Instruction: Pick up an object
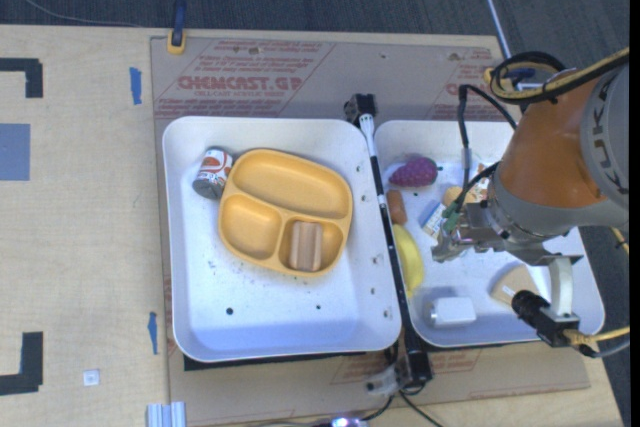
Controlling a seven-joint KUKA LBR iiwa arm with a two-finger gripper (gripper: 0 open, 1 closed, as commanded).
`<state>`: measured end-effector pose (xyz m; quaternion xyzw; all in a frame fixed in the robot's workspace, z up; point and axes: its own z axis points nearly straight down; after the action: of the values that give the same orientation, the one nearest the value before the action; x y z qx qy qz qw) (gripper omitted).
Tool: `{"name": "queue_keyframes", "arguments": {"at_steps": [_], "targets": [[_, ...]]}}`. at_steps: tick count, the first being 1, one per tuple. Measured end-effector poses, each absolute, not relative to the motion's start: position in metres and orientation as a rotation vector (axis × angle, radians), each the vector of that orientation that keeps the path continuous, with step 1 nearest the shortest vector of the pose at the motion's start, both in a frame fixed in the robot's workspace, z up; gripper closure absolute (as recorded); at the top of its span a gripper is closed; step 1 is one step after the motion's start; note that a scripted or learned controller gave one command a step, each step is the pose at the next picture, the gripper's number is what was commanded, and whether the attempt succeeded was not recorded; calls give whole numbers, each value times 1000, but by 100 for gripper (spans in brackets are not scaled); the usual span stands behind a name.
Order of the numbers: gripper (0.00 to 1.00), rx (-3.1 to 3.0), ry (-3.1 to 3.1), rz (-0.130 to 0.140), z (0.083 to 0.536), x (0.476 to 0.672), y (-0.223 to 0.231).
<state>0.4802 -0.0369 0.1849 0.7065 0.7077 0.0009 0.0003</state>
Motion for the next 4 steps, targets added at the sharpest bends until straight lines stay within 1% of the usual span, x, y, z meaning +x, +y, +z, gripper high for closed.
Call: {"name": "queue_keyframes", "arguments": {"at_steps": [1,2,4], "targets": [[100,2219,2224,1,189,553,24],[0,2220,2223,-1,189,553,23],[0,2220,2223,-1,189,553,23]]}}
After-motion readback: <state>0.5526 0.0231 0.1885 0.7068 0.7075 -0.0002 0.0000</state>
